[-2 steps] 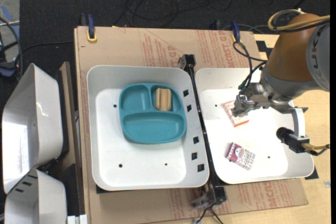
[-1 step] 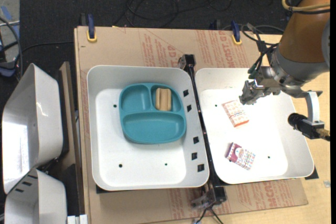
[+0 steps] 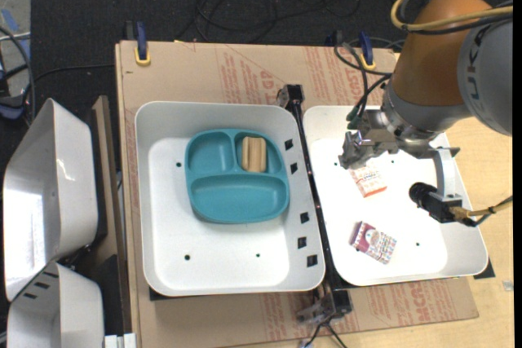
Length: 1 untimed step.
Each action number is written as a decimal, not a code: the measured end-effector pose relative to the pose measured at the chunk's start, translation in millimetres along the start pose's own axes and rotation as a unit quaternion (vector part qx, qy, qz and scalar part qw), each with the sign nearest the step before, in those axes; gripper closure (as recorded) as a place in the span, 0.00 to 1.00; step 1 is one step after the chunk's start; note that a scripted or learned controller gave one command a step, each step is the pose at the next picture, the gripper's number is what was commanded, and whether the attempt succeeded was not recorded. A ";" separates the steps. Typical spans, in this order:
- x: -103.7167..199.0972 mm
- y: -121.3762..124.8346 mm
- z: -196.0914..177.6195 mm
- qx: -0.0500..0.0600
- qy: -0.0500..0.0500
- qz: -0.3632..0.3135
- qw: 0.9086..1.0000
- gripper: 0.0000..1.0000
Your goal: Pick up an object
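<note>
My gripper [image 3: 357, 155] hangs over the upper middle of the right bin [image 3: 457, 257], just above and left of a small white and orange packet [image 3: 371, 182] that lies flat on the bin floor. Nothing shows between the gripper and the packet. A pink and white packet [image 3: 373, 242] lies lower in the same bin. In the left bin [image 3: 163, 200] a teal divided plate [image 3: 236, 179] holds a tan wooden block [image 3: 254, 154] in its upper right compartment.
Two more white bins [image 3: 45, 200] stand stacked and tilted off the bench's left edge. A row of black clips [image 3: 303, 175] runs along the seam between the two bins. Cables lie on the dark floor behind the bench.
</note>
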State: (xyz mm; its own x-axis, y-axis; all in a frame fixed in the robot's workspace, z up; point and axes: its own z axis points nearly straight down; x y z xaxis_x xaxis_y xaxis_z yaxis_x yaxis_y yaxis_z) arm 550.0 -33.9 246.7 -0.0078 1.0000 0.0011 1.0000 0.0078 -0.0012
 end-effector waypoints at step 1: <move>60.6 -4.5 9.7 0.000 0.000 0.000 1.000 1.00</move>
State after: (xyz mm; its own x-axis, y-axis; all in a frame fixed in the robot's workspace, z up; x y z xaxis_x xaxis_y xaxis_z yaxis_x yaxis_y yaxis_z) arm 545.0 26.7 237.1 -0.0069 1.0000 0.0004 1.0000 0.0069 -0.0003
